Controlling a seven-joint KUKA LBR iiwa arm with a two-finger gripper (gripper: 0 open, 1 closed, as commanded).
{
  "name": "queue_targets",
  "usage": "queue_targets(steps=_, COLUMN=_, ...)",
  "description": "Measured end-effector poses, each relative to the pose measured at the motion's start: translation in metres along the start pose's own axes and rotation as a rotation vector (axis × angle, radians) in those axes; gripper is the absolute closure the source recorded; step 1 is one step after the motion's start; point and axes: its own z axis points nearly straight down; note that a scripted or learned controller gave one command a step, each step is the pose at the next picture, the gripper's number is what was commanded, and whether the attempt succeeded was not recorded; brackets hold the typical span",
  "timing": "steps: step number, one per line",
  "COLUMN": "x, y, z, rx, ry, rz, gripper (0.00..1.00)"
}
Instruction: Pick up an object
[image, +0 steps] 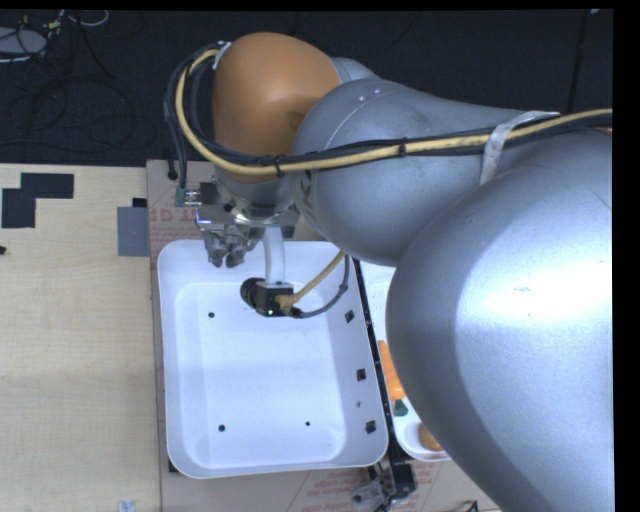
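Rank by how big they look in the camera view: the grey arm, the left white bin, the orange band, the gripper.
1. Arm, though it is nearest the camera, which inflates it.
2. Left bin.
3. Orange band.
4. Gripper.

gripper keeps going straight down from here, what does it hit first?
Most likely the white floor of the left bin, near its back wall. The gripper points down over that end, and nothing shows under it. Depth is hard to judge from this slanted view, so it might catch the back rim instead.
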Motion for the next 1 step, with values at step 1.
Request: queue_targets(steps=1, x=-0.0018, y=0.0019, z=-0.1585, rx=-0.026, ry=0.010, rz=-0.002, gripper=1.00)
